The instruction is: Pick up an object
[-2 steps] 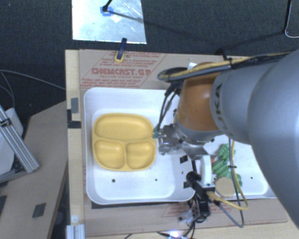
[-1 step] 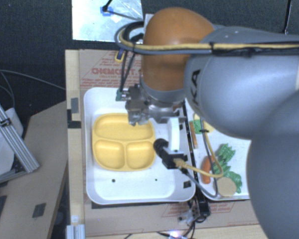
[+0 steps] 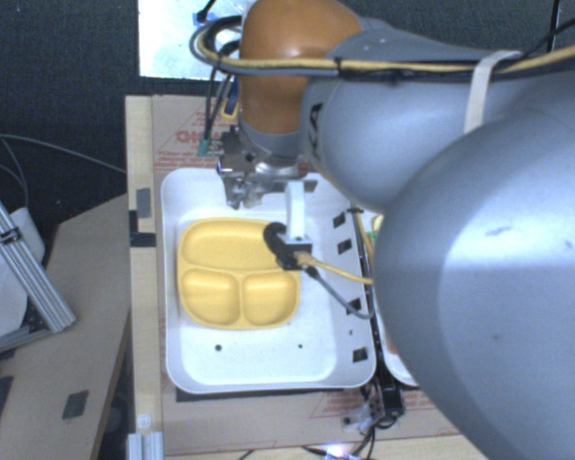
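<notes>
Nothing lifted yet — the yellow tray (image 3: 238,286) lies flat in the white bin (image 3: 268,367), the tool (image 3: 241,192) at its 12 o'clock edge — grip state unreadable.

White bin (image 3: 268,372) on cardboard sheet (image 3: 177,137), aluminium frame (image 3: 24,276) at left

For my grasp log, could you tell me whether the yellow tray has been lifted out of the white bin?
No, the yellow tray lies flat on the floor of the left white bin.
</notes>
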Motion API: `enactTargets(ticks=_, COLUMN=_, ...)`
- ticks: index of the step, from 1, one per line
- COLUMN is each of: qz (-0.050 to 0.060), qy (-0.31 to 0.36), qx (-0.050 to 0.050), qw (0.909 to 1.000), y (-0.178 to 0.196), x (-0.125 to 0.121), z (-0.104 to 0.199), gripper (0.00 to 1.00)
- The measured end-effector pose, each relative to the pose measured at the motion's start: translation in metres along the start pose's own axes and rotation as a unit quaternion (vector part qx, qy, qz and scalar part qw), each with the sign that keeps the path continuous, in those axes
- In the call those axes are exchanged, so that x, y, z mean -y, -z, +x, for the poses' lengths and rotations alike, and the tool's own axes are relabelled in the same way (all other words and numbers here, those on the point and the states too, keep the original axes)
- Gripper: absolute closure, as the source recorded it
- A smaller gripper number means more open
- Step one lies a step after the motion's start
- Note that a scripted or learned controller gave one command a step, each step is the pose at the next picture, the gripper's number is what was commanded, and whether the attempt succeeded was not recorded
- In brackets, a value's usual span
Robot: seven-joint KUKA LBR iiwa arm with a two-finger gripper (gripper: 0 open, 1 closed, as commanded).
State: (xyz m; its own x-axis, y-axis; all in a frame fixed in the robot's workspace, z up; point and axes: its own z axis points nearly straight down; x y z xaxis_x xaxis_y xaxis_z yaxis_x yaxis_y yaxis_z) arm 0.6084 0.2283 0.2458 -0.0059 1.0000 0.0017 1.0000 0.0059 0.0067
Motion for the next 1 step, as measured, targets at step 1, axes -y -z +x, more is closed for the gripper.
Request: enactTargets(ticks=1, qz=0.0, qy=-0.004, qx=0.001, qw=1.0, y=0.0026, x=-0.0632, z=-0.0281, gripper=1.0)
